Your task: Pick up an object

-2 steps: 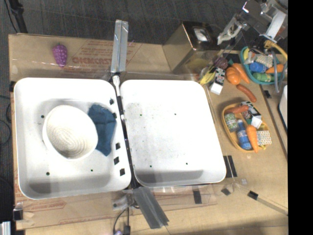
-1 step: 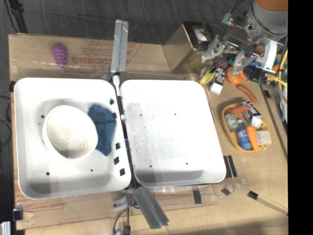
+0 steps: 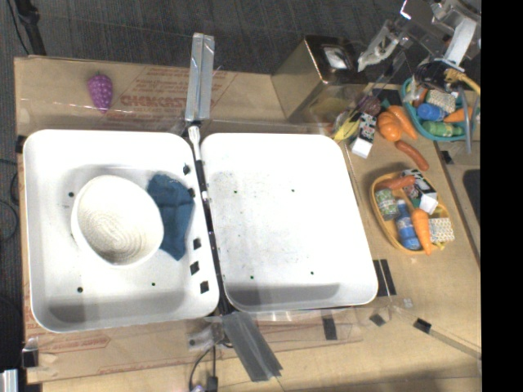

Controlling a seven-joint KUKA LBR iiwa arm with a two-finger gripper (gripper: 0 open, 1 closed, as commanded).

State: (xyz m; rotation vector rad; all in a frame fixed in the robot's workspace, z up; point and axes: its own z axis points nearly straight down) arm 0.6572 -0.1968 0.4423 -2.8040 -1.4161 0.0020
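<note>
The left bin [image 3: 49, 300] holds a white, round woven object [image 3: 119, 219] shaped like a dome. A crumpled blue cloth [image 3: 173, 212] lies against its right side. The right bin [image 3: 286, 292] sits beside it. My gripper [image 3: 381, 51] is at the top right, beyond the far right corner of the right bin, well away from both objects. It hangs over the clutter beside a brown box [image 3: 320, 70], and nothing shows between its fingers.
A purple grape-like toy [image 3: 100, 91] lies on the bench behind the left bin. Two baskets of toy food [image 3: 411, 211] [image 3: 440, 109] and loose pieces [image 3: 364, 129] crowd the bench to the right. A metal bar [image 3: 199, 76] stands behind the bins' shared edge.
</note>
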